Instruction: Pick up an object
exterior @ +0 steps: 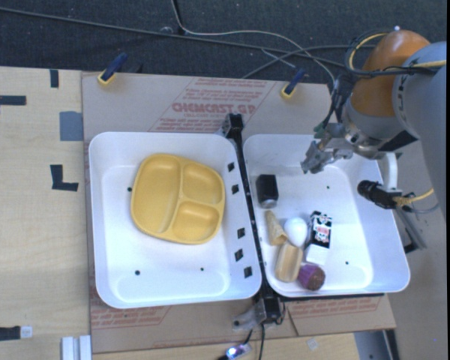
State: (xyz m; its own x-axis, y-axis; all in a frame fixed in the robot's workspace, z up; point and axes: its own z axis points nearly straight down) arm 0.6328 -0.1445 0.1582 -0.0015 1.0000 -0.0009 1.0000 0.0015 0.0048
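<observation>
Gripper: I'm seeing the gripper (316, 161) hovering over the right bin (360, 201); open or closed, I cannot tell.
Objects: black cylinder (267, 189) is lying left of the gripper; white egg (295, 229) probably below it.

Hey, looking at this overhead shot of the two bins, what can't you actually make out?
- Pincer: too small and blurred in the camera view to tell if it is open or shut.
- Black-and-white carton: its print is too small to read.
- Tan items by the white egg: overlapping, shapes unclear.
- Purple object: too blurred to identify.
</observation>
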